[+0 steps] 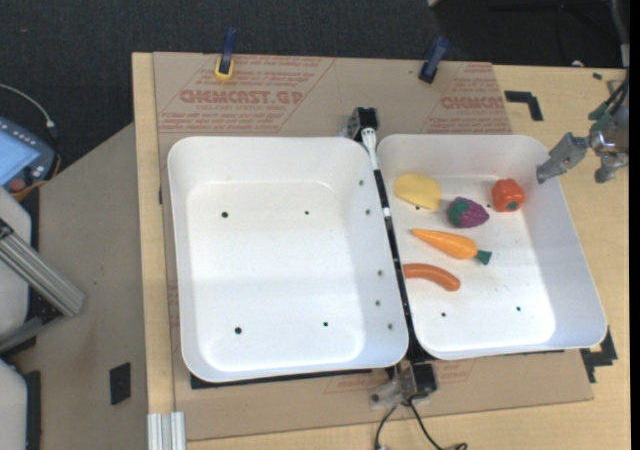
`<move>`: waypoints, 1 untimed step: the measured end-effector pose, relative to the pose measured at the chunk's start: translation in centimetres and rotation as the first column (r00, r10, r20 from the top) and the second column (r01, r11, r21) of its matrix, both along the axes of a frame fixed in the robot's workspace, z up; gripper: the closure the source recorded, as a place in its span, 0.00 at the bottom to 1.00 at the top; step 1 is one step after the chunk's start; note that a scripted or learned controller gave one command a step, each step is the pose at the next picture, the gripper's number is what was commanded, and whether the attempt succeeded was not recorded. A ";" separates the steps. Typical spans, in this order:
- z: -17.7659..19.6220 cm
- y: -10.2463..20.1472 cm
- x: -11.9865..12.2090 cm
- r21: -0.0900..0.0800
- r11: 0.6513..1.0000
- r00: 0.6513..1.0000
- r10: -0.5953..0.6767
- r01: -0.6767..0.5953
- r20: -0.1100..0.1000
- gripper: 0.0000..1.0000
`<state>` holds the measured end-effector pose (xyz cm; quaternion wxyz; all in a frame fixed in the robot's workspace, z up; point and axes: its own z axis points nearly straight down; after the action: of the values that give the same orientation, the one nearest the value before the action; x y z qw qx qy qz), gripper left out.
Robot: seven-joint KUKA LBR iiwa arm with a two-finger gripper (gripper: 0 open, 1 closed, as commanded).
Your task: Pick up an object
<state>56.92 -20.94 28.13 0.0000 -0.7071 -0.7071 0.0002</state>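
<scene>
The objects to choose from all lie in the right bin (560,278), and I describe their places relative to the carrot (447,243), which rests near the middle of this bin with its green end pointing to the right. Just below the carrot lies a red-orange sausage-like piece (432,276). Above the carrot and slightly to the left is a yellow piece (418,190), maybe a lemon or a pepper, the view is too small to be sure. Just above the carrot to the right is a purple piece (466,212), close beside the yellow one, and further right from it sits a red piece with a green top (508,195).

The gripper (580,160) hangs above and well to the right of the carrot, near the upper right corner of the right bin, about over its rim. Its two fingers look spread apart with nothing between them, so it holds no object.

The left bin (200,268) is on the far side of the carrot, across the divider (385,228) between the bins.

In my judgement the task is at its beginning: no object is lifted and all five rest on the bin floor. What is left is to come over one object, descend, close on it and lift.
</scene>
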 end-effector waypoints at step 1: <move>-15.8 3.0 5.1 0.006 1.000 1.000 0.004 -0.004 -0.012 0.00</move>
<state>62.02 -17.99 12.28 0.0065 -0.7057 -0.7084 0.0023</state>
